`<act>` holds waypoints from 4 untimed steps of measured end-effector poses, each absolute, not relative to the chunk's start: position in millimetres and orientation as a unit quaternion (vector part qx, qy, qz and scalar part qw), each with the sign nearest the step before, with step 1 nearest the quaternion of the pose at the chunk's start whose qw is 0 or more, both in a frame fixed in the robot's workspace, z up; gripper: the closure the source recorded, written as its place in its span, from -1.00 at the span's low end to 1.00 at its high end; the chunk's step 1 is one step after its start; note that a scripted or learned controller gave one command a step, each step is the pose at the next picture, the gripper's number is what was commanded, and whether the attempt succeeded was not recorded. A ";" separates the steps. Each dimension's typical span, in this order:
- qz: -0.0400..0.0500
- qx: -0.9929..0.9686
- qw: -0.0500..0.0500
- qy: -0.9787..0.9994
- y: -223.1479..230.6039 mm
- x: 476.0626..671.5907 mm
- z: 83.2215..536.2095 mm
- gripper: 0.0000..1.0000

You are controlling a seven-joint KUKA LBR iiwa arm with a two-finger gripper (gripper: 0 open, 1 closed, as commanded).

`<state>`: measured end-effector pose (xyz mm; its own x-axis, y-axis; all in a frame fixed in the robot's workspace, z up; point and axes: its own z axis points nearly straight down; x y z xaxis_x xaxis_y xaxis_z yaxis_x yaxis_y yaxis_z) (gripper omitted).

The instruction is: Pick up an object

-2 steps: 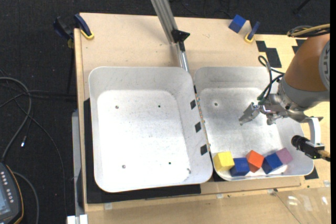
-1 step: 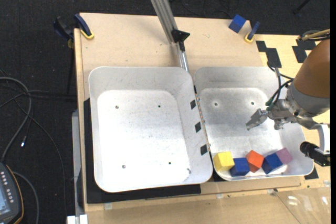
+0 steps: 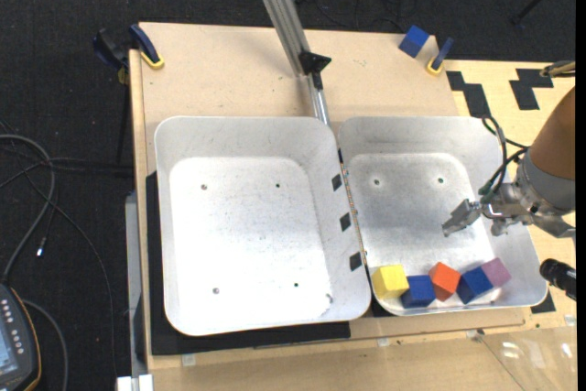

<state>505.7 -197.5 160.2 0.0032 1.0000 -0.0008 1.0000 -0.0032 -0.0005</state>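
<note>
The grey two-finger gripper (image 3: 465, 217) hangs over the right shallow white plastic bin (image 3: 412, 142), reaching in from the right, its tips above bare bin floor and apart from every block. How its fingers stand I cannot tell; they read as one blurred grey shape with nothing visible between them, so nothing is held. The candidates for picking crowd along the near wall of the right bin, likely because the floor slopes or earlier handling pushed them there: a small yellow cube (image 3: 390, 278) at the left end, a dark blue cube (image 3: 419, 290) just beside it, an orange-red cube (image 3: 445, 278) next, then a second blue cube (image 3: 475, 284) and a pale purple cube (image 3: 496, 271) at the right end. They sit touching or nearly so, which leaves little room for a finger to slip between neighbours; the yellow cube at the end of the row looks the most open to approach. The left shallow white plastic bin (image 3: 183, 142) lies alongside on the wooden tabletop (image 3: 229, 69), and another blue block (image 3: 415, 39) rests near the far edge, outside both bins. In my judgement the pick has not yet begun; the gripper stands well short of the row.
</note>
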 end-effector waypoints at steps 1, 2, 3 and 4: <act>0.000 0.706 0.001 0.708 -154.6 502.2 93.8 -1.00; 0.002 0.706 0.006 0.708 -201.9 544.9 186.9 -1.00; 0.000 0.705 0.002 0.709 -199.1 542.8 191.7 1.00; 0.001 0.704 0.001 0.710 -113.1 593.7 92.2 1.00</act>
